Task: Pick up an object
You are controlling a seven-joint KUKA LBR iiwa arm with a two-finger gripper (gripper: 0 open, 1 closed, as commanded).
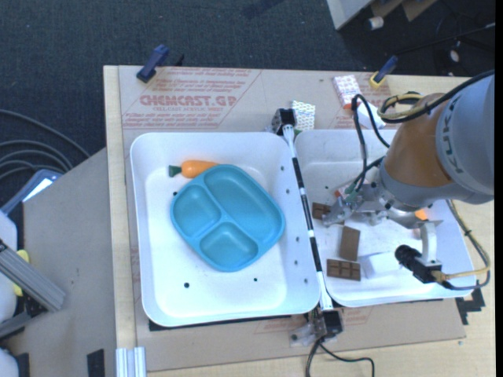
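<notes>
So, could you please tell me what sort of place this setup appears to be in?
Probably a robotics lab test bench: a KUKA arm reaches over two white bins on a board, one holding a blue divided plate and toy carrot, with loose cables on the carpet.

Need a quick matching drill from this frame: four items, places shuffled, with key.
Items:
1. blue divided plate
2. carrot
3. chocolate bar
4. hand

Places:
A. right bin, near its front edge
B. over the right bin, near the divider
C. middle of the left bin
D. left bin, touching the plate's far rim

Pairs: 1-C, 2-D, 3-A, 4-B
</notes>
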